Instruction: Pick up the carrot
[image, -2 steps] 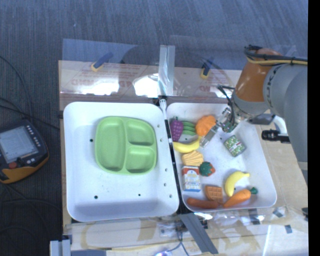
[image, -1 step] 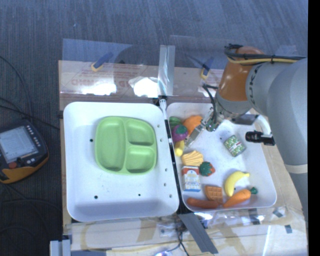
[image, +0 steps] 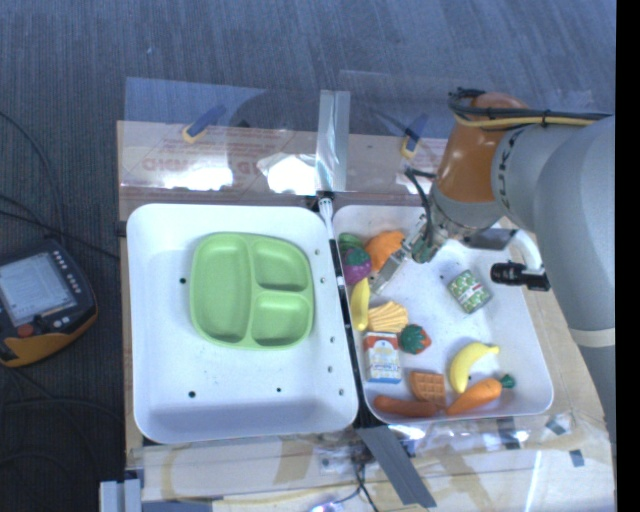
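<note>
At the far left, off the bench, a handheld control pendant with a grey screen lies on the dark carpet.

The left bin holds a green divided plate with three compartments, set slightly toward the bin's upper right. No other item lies in this bin.

The right bin holds the toy food. Along its left wall, from top to bottom: a green-and-purple vegetable piece, a yellow banana lying against the wall, and a small white carton. Just right of these are a yellow ridged piece and a red strawberry with a green top. An orange rounded item sits near the top of the bin.

The gripper points down and to the left, its tip just below the orange rounded item. Whether its fingers are spread or closed cannot be made out, and no object is visibly between them.

Further right, a small green-labelled can lies on its side. A second yellow banana lies lower down.

The carrot lies along the bin's lower edge, its green top to the right, well apart from the gripper. A waffle piece and a red sausage lie just left of it.

The arm enters from the right.
</note>
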